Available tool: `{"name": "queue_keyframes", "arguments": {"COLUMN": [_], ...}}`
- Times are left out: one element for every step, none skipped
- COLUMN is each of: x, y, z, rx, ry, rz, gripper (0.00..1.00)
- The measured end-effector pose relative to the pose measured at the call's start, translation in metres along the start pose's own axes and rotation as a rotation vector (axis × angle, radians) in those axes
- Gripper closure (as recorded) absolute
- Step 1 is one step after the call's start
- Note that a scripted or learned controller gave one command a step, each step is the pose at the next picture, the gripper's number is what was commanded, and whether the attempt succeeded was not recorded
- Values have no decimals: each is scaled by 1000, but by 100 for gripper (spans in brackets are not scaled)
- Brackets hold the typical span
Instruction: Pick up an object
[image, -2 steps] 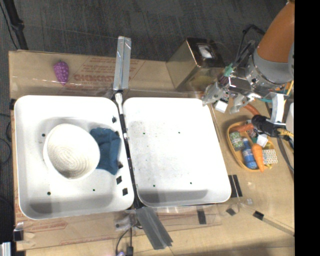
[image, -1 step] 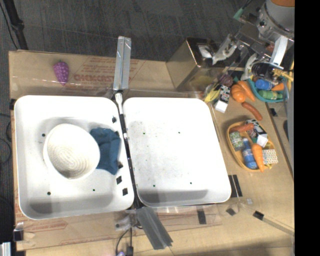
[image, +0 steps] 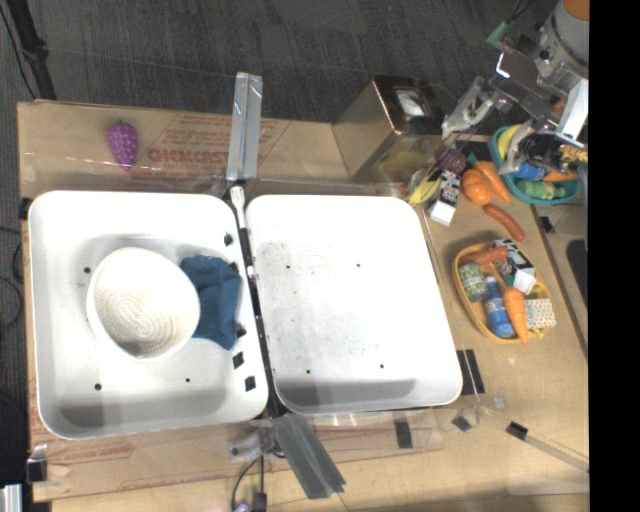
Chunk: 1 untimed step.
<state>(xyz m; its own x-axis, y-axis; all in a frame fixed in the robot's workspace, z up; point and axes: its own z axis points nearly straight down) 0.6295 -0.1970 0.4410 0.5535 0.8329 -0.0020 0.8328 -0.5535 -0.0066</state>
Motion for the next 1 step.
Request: {"name": "queue_keyframes", "arguments": {"x": [-8], "y": [-20], "z": [73], "rx": [-2], "ry": [1], "rz": [-175], "gripper": [0]}}
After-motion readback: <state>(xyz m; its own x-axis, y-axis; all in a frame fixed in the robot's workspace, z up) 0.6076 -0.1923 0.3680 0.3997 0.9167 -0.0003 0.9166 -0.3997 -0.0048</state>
